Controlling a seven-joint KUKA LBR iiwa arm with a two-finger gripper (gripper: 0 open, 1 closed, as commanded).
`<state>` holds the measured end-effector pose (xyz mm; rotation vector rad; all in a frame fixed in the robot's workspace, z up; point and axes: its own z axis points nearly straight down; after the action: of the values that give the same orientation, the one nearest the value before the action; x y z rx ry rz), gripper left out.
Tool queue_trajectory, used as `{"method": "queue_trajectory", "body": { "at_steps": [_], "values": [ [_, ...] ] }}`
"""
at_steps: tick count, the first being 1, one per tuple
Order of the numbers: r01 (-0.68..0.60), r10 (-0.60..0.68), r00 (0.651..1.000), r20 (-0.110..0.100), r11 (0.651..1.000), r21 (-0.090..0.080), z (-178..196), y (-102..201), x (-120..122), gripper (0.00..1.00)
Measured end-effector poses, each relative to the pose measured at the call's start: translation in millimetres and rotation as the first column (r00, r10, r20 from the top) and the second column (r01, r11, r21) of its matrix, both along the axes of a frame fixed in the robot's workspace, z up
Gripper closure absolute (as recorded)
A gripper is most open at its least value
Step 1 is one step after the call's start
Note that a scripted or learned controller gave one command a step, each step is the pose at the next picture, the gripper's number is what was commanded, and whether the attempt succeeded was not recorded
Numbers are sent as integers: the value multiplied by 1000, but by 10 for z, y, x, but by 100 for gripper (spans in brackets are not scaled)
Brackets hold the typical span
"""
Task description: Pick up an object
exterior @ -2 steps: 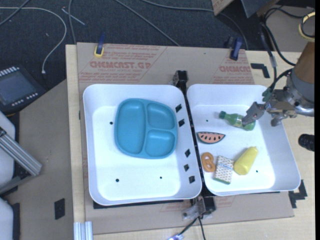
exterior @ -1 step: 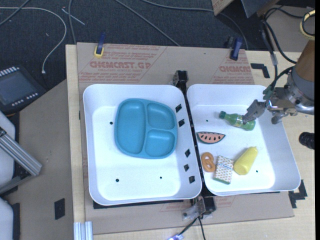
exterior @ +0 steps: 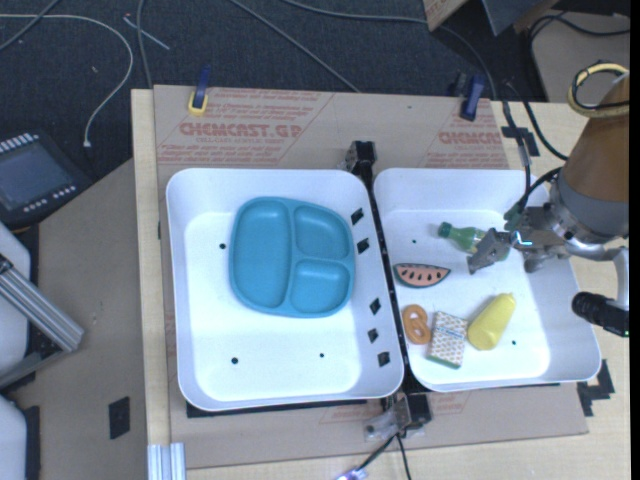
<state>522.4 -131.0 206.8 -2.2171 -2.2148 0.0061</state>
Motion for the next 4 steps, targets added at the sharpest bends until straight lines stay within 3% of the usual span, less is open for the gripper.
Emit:
{"method": "queue_trajectory", "body": {
  "at_steps": [2, 3, 4],
  "values": [
    [-1, 1, 1000, 2, 1000, 0, -1001, 137, 44, 0],
    [-1, 1, 1000, 8, 1000, -1, -862, 131, 55, 100],
    [-3, 3, 1000, 15, 1000, -4, -242, 192, 109, 100]
  ]
}}
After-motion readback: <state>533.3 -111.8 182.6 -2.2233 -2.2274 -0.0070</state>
